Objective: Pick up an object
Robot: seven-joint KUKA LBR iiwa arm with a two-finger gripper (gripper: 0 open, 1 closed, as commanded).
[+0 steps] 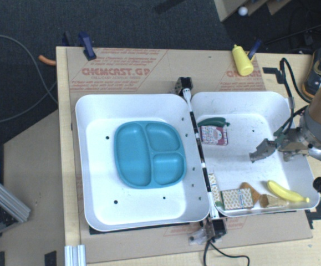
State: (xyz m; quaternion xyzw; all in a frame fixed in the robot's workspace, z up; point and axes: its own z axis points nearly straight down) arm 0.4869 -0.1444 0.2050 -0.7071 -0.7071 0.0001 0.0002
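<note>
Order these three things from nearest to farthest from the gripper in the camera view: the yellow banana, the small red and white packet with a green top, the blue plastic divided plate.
1. Yellow banana, just below the gripper, right bin's lower edge.
2. Red and white packet, left of the gripper, beside the divider.
3. Blue divided plate, in the left bin.

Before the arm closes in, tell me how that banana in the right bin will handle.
The banana is curved and smooth, so it may swivel or slip when pinched. It looks light, probably a toy. Lying by the right bin's near wall, it may jam rather than roll.
</note>
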